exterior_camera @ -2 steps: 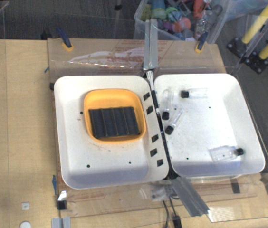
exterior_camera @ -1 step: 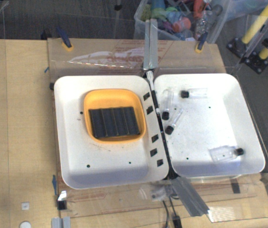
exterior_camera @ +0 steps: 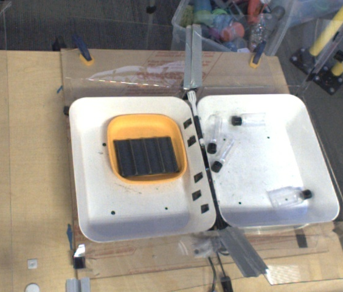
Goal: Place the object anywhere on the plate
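End effector first: honestly can't tell whether it's wide, narrow or carrying anything, and same goes for the arm's pose, so I won't guess.

What I can call is the object. The black ribbed slab (exterior_camera: 146, 156) lies flat on the yellow plate (exterior_camera: 144, 120), inside the rim all round, sitting a bit toward the near edge. The plate is in the left bin (exterior_camera: 92, 215), roughly in its middle. To me that reads as the placing being done, or as good as.

So the step in hand is probably just leaving it alone. If I were tuning this, I'd have the arm lift straight up and back out to the right, not sweep low across the divider between the bins. The slab looks light enough to get nudged up onto the rim.

If the slab isn't the target and one of the clear vials is, there's one near the front corner (exterior_camera: 287, 196) of the right bin (exterior_camera: 263, 163). Those look round and slippery, so grip across the body, not the cap. Both bins sit on the wooden surface (exterior_camera: 19, 163).
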Controlling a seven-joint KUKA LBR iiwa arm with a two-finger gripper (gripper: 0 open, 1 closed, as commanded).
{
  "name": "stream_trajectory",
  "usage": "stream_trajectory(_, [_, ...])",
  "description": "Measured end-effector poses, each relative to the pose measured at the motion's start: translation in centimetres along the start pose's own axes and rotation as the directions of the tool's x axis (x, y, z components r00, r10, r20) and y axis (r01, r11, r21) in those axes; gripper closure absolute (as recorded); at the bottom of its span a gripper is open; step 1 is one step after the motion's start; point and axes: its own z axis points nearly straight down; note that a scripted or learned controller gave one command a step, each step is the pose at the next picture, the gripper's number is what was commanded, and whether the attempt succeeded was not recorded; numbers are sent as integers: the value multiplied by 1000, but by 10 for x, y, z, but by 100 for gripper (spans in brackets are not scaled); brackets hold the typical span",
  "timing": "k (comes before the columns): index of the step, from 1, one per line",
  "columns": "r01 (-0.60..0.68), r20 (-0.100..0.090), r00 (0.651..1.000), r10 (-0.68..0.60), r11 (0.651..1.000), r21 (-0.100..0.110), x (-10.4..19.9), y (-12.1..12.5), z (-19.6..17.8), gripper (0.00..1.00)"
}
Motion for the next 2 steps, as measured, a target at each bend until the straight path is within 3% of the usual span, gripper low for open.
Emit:
stream_trajectory(1, [215,1,977,-215,977,1,2,3,0,100])
stream_trajectory(2, [457,3,889,-457,889,1,5,5,1,100])
